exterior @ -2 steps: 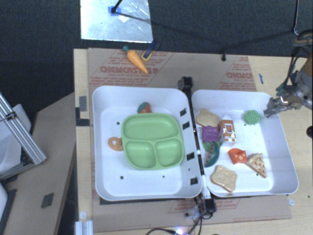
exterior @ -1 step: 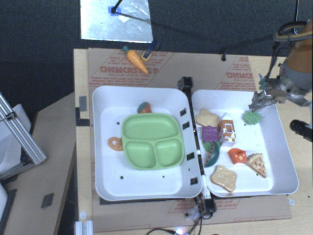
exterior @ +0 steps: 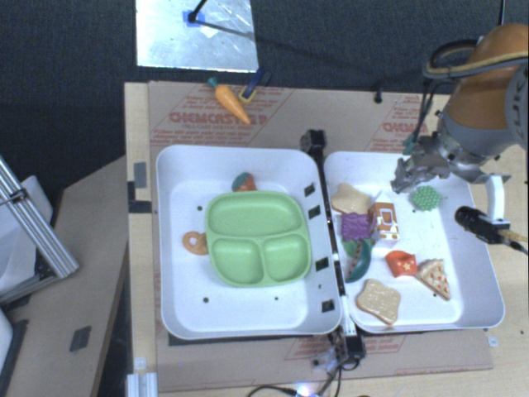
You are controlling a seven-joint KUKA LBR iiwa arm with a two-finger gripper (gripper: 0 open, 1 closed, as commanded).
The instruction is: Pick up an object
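Two white bins sit side by side on the bench [exterior: 99,222]. We see the left bin [exterior: 178,304] holding a green tray [exterior: 252,238] with three compartments, a small pretzel [exterior: 196,243] touching the tray's left edge, and a reddish-green item [exterior: 243,181] just behind the tray; we can't tell what it is.

The right bin [exterior: 479,288] holds the toy food. Near its left wall there is a tan bread piece [exterior: 350,198], a purple block [exterior: 357,226] just below it, and an orange-white carton [exterior: 385,222] right beside the block. A green-red melon slice [exterior: 359,259] lies against the divider [exterior: 326,222]. Toward the front lie a red piece [exterior: 402,263], a pizza slice [exterior: 435,277] beside it, and a toast [exterior: 379,301] closest to the front edge. A green dotted ball [exterior: 426,198] sits near the back right.

The arm [exterior: 488,89] reaches in from the right, orange band up top. The gripper [exterior: 408,177] hangs over the back of the right bin, just left of the ball, near the bread. It's dark and blurry; we can't tell whether it's apart or together, and nothing shows between its tips.

Outside the bins, a carrot [exterior: 231,103] lies on the cardboard [exterior: 281,114] behind the left bin. A silver sheet [exterior: 196,23] lies further back.
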